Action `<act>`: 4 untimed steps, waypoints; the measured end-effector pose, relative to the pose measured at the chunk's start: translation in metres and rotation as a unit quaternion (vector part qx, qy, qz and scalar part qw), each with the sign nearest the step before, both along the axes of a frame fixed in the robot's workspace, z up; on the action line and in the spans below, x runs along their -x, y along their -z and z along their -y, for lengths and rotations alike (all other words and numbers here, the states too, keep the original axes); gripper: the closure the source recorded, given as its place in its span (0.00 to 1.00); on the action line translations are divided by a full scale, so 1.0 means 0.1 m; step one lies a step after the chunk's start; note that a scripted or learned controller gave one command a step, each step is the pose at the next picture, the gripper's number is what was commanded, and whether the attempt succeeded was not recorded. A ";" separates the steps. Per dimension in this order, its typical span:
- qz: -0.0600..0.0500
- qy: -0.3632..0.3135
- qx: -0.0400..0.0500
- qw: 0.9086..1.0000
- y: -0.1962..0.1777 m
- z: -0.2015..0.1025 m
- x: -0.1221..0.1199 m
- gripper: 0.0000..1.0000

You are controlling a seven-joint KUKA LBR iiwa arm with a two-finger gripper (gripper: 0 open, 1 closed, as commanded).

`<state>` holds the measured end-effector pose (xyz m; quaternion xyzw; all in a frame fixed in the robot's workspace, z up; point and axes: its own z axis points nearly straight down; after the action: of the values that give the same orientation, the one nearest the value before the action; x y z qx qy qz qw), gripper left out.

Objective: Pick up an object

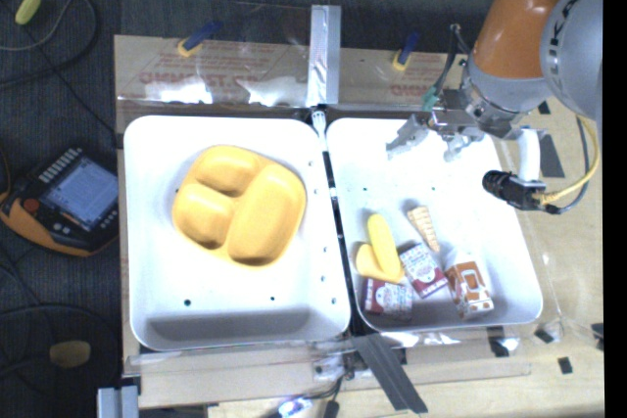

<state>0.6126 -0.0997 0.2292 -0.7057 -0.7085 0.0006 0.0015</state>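
Observation:
My gripper hangs over the back of the right bin, open, with its two pale fingers spread and nothing between them. Below it, toward the front of that bin, lie several small things: a yellow banana-shaped piece, a tan wafer-like piece, a dark red packet, an orange-and-white carton and another red packet. The gripper stands well apart from all of them. In the left bin rests a big yellow lumpy object.
A metal divider post rises at the back between the bins. A black cable end hangs beside the wrist over the right bin's right side. A handheld pendant lies on the floor to the left.

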 end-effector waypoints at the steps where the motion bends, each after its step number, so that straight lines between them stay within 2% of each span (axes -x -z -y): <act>1: 0.000 0.034 0.000 0.999 1.33 0.16 0.33 0.00; 2: 0.001 -0.088 0.000 0.996 0.46 -0.15 0.70 0.00; 3: 0.003 -0.057 0.000 0.998 1.32 0.02 0.96 0.00; 4: 0.010 -0.082 0.003 0.997 1.36 0.20 1.23 0.00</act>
<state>0.4901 -0.1193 0.0937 -0.6451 -0.7641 -0.0047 -0.0076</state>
